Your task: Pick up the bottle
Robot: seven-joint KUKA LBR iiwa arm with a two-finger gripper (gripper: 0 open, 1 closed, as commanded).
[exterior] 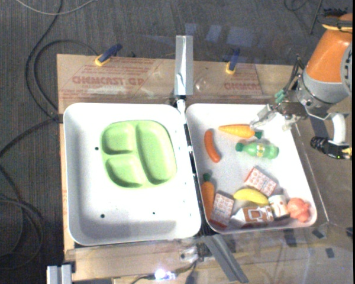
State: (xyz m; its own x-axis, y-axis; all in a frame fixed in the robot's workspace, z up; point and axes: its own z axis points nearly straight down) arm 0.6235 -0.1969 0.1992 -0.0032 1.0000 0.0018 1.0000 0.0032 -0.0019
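While the arm reaches in from the right, the scene is laid out as follows.

Bottle: a small green bottle of glossy, translucent plastic is seen lying on its side in the upper half of the right bin; a yellowish label is carried round its body.
Bottle axis: the long axis runs nearly left to right across the view, with the narrow neck end pointed left and the rounded base pointed right.
Neighbours: an orange carrot lies just above the bottle, and an orange-red sausage shape to its left. Small printed cartons, a yellow banana and a pinkish round item are heaped along the lower edge.
Left bin: a smooth white bin holds a matte green tray with moulded compartments.
Gripper: the gripper hangs above the right bin's upper edge, just above the carrot and bottle; nothing is seen between its fingers, and whether they are parted cannot be told.
Bench: a brown board with red printing and clamps lies beneath the bins.
Room: dark carpet crossed by cables is seen around the bench.
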